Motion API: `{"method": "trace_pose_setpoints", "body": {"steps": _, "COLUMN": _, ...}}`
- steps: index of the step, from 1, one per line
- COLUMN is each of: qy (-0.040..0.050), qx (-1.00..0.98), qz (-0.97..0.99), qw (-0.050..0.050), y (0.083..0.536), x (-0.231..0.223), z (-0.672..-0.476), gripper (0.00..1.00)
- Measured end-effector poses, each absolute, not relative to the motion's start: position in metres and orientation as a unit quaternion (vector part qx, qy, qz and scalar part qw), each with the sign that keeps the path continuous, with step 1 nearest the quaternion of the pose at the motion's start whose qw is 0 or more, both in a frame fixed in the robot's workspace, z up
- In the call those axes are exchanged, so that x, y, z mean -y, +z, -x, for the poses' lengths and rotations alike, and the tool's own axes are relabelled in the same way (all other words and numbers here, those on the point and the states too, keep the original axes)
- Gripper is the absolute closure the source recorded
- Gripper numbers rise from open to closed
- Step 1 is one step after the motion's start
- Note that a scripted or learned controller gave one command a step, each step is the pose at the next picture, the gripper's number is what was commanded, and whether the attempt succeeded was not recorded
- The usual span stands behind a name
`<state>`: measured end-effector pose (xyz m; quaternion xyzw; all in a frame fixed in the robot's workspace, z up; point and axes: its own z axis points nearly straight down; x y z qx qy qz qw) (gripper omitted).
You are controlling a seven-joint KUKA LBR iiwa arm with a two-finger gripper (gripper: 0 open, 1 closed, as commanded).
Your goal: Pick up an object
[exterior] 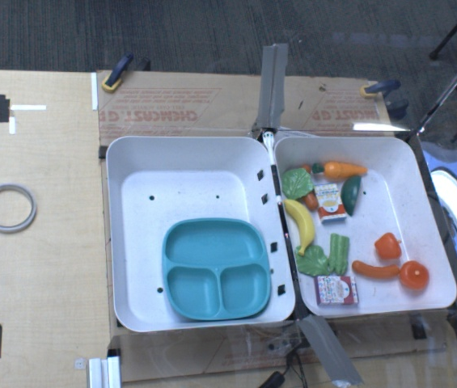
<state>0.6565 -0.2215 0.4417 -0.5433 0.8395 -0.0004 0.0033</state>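
Whether the gripper is open, shut or holding anything cannot be told here. Nothing in the bins looks lifted or disturbed, so I judge the pick as not yet made.

The candidates all lie in the right shallow white bin (402, 208), the one on the side the arm reaches from. Well apart from the others at that bin's near right are a round red toy tomato (413, 275), an orange toy sausage (376, 270) just beside it and a small orange-red toy pepper (387, 246). Loose and uncrowded, they look like the easiest grasps.

Further left the pile thickens. A pink-and-white printed box (336, 290) lies flat against the front wall, and a bundle of green toy stalks (339, 253) touches a dark green leafy piece (312, 260). A yellow toy banana (299, 223) hugs the left wall. Above it are a green lettuce leaf (296, 183), a red-and-white small carton (329, 200), a dark green toy pepper (350, 194) and an orange toy carrot (343, 169). That packing would probably hinder a clean closure.

The left white bin (179, 184) holds a teal three-compartment plastic plate (212, 269), likely the drop place. Both bins rest on brown cardboard (163, 103) clamped with a blue-and-yellow clip (117, 71), presumably to stop sliding. A grey tape roll (7, 208) lies on the desk (50, 281).
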Motion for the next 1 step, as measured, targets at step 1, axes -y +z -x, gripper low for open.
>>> {"method": "trace_pose_setpoints", "body": {"steps": 1, "qy": 0.0010, "qx": -0.714, "qz": 0.700, "qw": 0.002, "y": 0.4411, "x": 0.2210, "z": -0.6462, "gripper": 1.00}}
